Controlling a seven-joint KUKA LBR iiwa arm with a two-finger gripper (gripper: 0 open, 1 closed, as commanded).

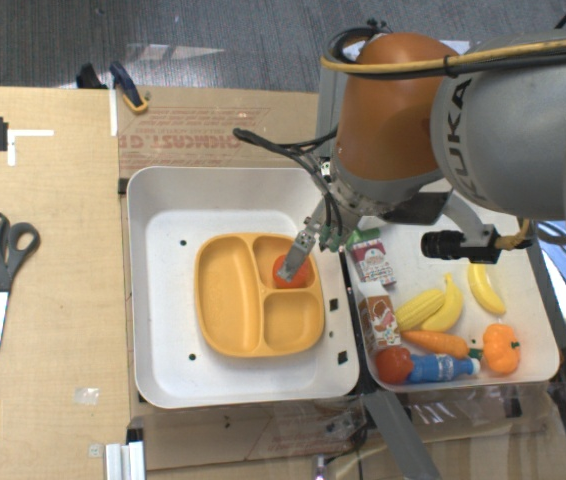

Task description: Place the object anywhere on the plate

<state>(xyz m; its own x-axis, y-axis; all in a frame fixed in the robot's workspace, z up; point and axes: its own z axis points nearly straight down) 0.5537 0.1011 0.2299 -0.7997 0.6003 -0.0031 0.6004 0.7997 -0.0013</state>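
A robotics lab bench, shown by the grey KUKA arm (503, 118) at three o'clock over two white bins (153, 298), toy fruit (443, 308) at four o'clock, scissors (3, 268) at nine o'clock on plywood (43, 168), cardboard (213, 128) at twelve o'clock.

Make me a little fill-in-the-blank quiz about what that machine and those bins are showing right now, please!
1. The yellow plastic divided plate lies in the ____ white bin.
2. The pincer reaches down to a round ____ object in the plate's upper right compartment.
3. Black-handled ____ lie on the wooden bench at the view's left edge.
4. The yellow toy bananas lie in the ____ white bin.

Missing words: left; red; scissors; right
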